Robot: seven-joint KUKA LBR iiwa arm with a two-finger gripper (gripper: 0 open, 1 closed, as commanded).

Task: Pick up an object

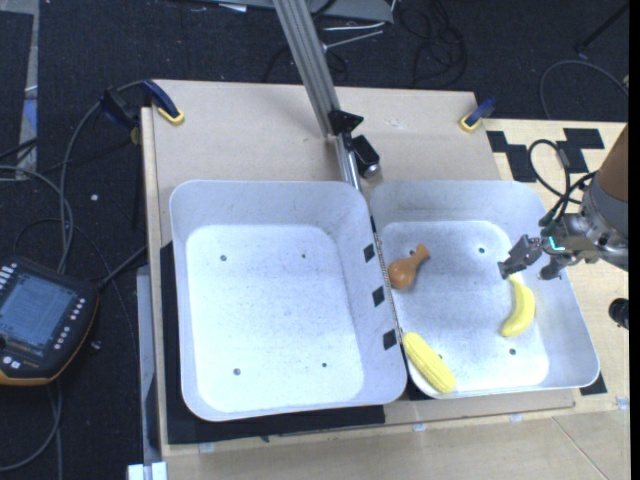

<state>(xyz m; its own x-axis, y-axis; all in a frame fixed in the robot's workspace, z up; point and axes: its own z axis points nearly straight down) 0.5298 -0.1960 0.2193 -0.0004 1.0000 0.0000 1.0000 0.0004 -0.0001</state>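
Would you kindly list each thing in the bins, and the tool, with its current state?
banana: lying flat in the right bin, just below the tool, not held.
corn cob: lying at the right bin's lower-left corner.
brown drumstick toy: lying near the right bin's left wall.
tool: above the right bin's right side, holding nothing.
left bin: sitting beside the right bin.

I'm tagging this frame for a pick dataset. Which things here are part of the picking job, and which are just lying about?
Part of the job:
gripper
banana
corn cob
brown drumstick-shaped toy
right bin, which holds all three

Lying about:
left bin
handheld control pendant on the floor
metal pole
clamps at the bench corners
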